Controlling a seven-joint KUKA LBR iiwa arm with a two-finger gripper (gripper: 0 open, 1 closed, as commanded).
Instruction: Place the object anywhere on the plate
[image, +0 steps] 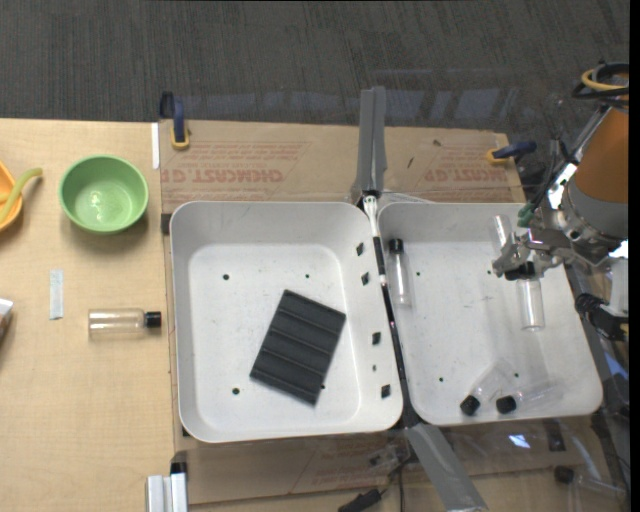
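Observation:
The plate (298, 347) is a dark ribbed rectangle lying tilted on the floor of the left bin (200, 300). In the right bin (450, 330) lie several clear plastic vials. One with a black cap (398, 272) rests by the left wall. Two more (492, 398) lie near the front edge. My gripper (518, 266) is over the right part of the right bin. A clear vial (531, 304) lies directly below it, its upper end meeting the gripper's tip. Whether the gripper grips that vial is unclear.
On the wooden bench left of the bins stand a green bowl (104, 194) and a small clear bottle (122, 320) with a black cap. A metal divider (372, 150) runs between the bins at the back. Cardboard (260, 165) lies under the bins.

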